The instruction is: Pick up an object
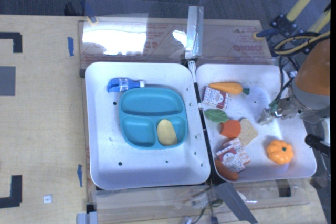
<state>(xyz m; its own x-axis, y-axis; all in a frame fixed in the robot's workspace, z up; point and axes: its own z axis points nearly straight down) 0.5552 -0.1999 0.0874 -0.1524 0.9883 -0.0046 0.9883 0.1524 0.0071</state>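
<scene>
Camera view from above shows the right white bin [310, 165] holding the loose toy foods. One orange toy carrot with a green stub [227, 88] lies near the far wall, long axis running left to right, green end pointing right toward the arm. Just below it sits one red-and-white printed packet [215, 97], tilted, and a second red-and-white printed packet [233, 156] lies near the front edge, partly over a reddish round piece [224, 171]. Between them are one flat green leaf-shaped piece [216, 115], one red-orange chunky toy [230, 128] and one tan slice like bread [247, 131], the last two touching. One small orange toy pumpkin with a green stem [280, 151] stands apart at the right side.

The gripper [273, 112] hangs low over the bare floor of this bin, near the tan slice; nothing shows between its fingers, and whether they are apart or together I cannot tell.

The left white bin [105, 165] carries one blue three-compartment plastic tray [152, 107] with one yellow egg-shaped toy [167, 132] in its lower right compartment, and one blue bottle-like object [125, 84] lying beside the tray's far edge. Both bins rest on the bench [37, 128].
</scene>
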